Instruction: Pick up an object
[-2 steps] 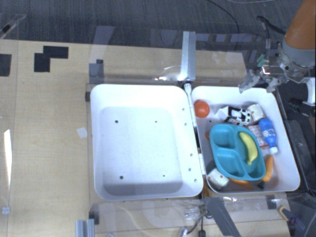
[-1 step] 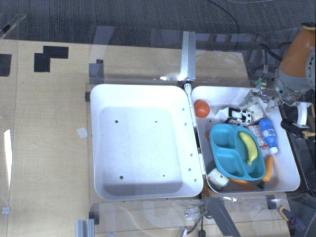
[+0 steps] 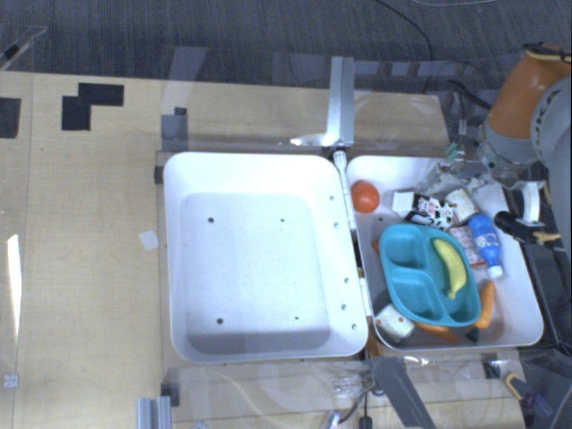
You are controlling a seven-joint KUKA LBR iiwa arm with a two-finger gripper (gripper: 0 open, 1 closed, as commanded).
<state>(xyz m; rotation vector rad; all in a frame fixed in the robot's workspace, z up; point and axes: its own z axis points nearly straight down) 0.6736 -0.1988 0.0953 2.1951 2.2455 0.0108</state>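
You see the arm (image 3: 527, 105) reaching in at the upper right, above the far corner of the right bin (image 3: 529, 329). Its claw (image 3: 458, 170) sits low over the clutter there, but it is mixed with shiny and white things, so I cannot tell its state, and I see nothing clearly held by it.

In my judgement the task is at its beginning or in the approach step: no object is lifted, and everything lies inside the right bin. The pick itself and the lift are left to do.

The candidates are all in that bin. A blue divided tray (image 3: 427, 273) lies in the middle, with a yellow banana (image 3: 451, 266) resting in one of its compartments. An orange ball (image 3: 365, 197) sits near the wall between the two bins. A small black and white packet (image 3: 427, 209) lies just beside the claw, and a blue bottle with a white label (image 3: 485, 239) lies on its side at the tray's right. An orange carrot-like thing (image 3: 485, 302) curves around the near edge of the tray, and a small white piece (image 3: 394, 323) lies at the near left corner.

The left bin (image 3: 183, 266) stands beside it on the counter (image 3: 80, 266).

About writing: the packet and the bottle label carry some print, but it is too small and blurred to read, and no brand can be named.
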